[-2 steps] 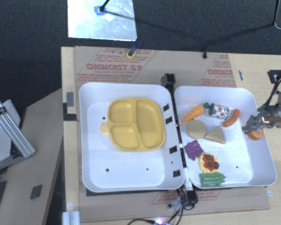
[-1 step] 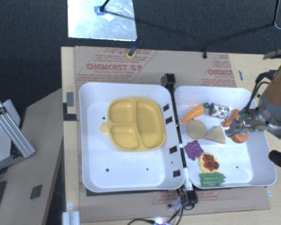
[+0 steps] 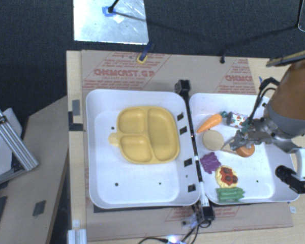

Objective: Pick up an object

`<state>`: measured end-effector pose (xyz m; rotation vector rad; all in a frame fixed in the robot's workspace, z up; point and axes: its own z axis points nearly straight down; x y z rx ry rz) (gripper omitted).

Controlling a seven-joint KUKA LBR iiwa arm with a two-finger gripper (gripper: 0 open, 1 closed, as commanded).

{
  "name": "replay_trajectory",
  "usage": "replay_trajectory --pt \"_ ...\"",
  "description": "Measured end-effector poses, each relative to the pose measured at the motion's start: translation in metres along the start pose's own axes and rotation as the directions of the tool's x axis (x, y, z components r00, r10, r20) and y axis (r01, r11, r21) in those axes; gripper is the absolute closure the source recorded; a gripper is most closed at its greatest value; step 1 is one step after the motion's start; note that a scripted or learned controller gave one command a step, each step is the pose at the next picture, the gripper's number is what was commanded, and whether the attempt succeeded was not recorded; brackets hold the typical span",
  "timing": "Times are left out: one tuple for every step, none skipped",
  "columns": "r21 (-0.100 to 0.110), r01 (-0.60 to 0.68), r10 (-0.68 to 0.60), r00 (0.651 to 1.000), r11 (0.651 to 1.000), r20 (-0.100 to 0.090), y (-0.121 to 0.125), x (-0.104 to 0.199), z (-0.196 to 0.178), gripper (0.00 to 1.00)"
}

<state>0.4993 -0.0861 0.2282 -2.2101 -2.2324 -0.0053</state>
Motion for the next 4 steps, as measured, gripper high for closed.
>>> replay_trajectory --pt "0.001 -0.003 0.003 1.0 1.0 0.002 -0.005 0.025 0.008 1.0" --pt "0.0 -0.004 0.004 1.0 1.0 0.002 0.004 0.03 -0.006 1.0" --pt "0.001 -0.008 0.008 1.0 1.0 0.003 -0.004 0.032 0.009 1.0" --pt "0.0 -0.005 0.005 1.0 1.0 0.003 0.013 0.03 0.008 1.0"
